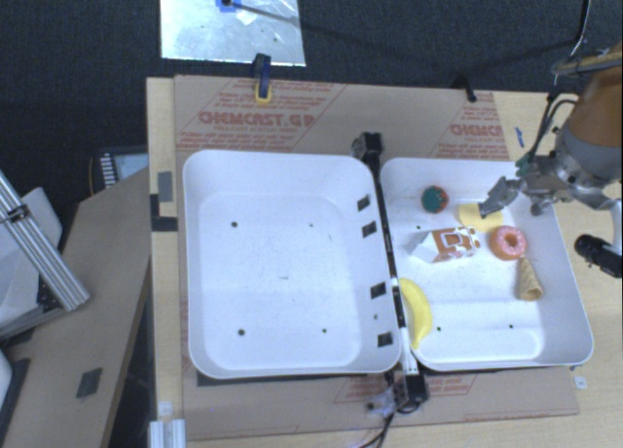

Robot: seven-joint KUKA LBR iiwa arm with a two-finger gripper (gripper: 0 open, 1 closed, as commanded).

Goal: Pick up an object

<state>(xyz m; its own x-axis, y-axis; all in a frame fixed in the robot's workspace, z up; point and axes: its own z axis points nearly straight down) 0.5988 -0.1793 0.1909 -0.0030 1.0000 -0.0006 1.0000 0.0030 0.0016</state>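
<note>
Reaching in from the right, the arm's pincer [498, 195] hovers over the upper part of the right bin [560, 339], its tip just beside a small yellow piece [470, 214] on the bin floor. Whether the pincer is spread or closed cannot be told at this angle, and nothing is seen held in it.

Candidate objects, all in the right bin:
- Pink doughnut [507, 242], lying flat, touching or nearly touching the carton. It is probably light moulded plastic; a grip across the outer ring looks most secure.
- Cone [529, 279], tan, lying on its side just below the doughnut. The taper may let it squirt out; a grip near the wide end is advisable.
- Small carton [450, 242], white and orange, near the bin's middle. Likely light and crushable, it is best taken across its narrow faces.
- Banana [417, 312], yellow, resting against the divider wall between the bins. It looks smooth and curved, and the wall hampers access on one side.
- Green-and-red ball [434, 199], near the upper left of the bin. It is apt to roll, so a centred grip is needed.

The left bin [209, 339] sits alongside on the surface [253, 117].
</note>
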